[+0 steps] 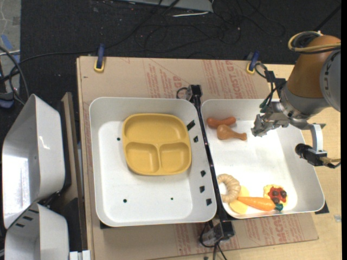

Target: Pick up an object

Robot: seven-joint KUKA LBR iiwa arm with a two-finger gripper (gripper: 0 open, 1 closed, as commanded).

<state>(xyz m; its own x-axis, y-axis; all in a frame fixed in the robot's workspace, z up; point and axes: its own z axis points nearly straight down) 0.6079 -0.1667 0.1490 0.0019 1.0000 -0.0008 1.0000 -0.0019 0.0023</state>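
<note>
Background: dark floor around the worktop (162, 72), with black cables and a grey metal bar lying at the far side.
Worktop: brown cardboard sheet with red printed letters; two clamps, one blue and yellow (99, 58) at the far left and one (251, 62) at the far right, hold its far edge.
Left bin (108, 188): shallow and white, it carries a yellow divided plate (157, 144) with three compartments, placed in the far half of the bin.
Right bin (303, 183): shallow and white, standing just beside the left bin, with a black divider strip between the two.
Far objects: an orange sausage-like piece (221, 121) and a toy chicken drumstick (231, 135) lie close together in the far left part of the right bin.
Near objects: a pale ring-shaped piece (228, 186), an orange carrot (256, 202) on a yellow slice, and a small red and yellow item (276, 193) are grouped at the near edge of the right bin.
Arm (312, 75): grey with an orange band, it enters from the right and stays over the far right part of the right bin.
Claw (262, 127): low over the right bin, just to the right of the drumstick and apart from it; how wide it stands I cannot tell, and no object is seen between its fingers.
Side items: two white containers (32, 156) stand on the left, off the worktop.
</note>
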